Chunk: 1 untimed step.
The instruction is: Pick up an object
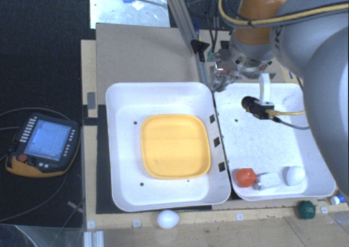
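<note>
Nearest to the lens is the arm (322, 49), grey and broad, which covers the scene to the right of the plate (175, 146). Next in size are the two bins: the left bin (117, 131) holds the plate at its middle, and the right bin (256, 142) touches it on the plate's right side. The plate is yellow, square with round corners, and it lies flat. A pendant (42, 143) rests well to the plate's left, outside the bins.

The gripper (222, 79) hangs just beyond the plate's far right corner, about over the wall between the bins. Whether it is spread or pressed together I cannot tell.

Three small things lie in a row to the right of the plate's near right corner, in the right bin: an orange lump (245, 176), a pale tube (268, 180) touching it, and a white ball (294, 175). Outside the bins are an egg (168, 219) below the plate and a green ball (306, 209) far to its right.

I judge the row to be the likely target - it lies well apart from the gripper, toward the near side and a little right. The tube's long axis runs nearly left to right; the lump and the ball are roundish, with no clear axis.
</note>
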Tool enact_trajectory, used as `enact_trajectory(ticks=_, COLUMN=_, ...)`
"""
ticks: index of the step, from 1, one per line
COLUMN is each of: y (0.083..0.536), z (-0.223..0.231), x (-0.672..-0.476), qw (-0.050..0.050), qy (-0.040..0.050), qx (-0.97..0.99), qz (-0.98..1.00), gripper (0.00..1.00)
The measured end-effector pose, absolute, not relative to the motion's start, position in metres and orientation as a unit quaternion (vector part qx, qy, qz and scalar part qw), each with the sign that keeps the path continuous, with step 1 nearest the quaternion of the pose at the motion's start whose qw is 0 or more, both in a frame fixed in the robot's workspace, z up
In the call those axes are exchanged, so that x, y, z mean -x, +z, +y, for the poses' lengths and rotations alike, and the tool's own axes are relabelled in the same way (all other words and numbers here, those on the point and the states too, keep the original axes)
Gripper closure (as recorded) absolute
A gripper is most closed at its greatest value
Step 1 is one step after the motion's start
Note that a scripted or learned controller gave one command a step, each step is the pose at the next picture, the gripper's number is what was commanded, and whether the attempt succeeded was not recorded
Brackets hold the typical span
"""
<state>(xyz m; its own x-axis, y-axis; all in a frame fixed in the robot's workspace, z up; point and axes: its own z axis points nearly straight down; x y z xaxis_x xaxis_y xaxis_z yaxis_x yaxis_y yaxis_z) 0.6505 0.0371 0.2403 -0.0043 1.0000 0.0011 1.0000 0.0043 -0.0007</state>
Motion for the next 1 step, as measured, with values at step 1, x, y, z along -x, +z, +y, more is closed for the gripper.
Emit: enact_trajectory(ticks=1, y=0.2281, z=0.0879, x=-0.6743, qw=0.000, qy=-0.0001, qx=0.706, qz=-0.709, gripper=1.00)
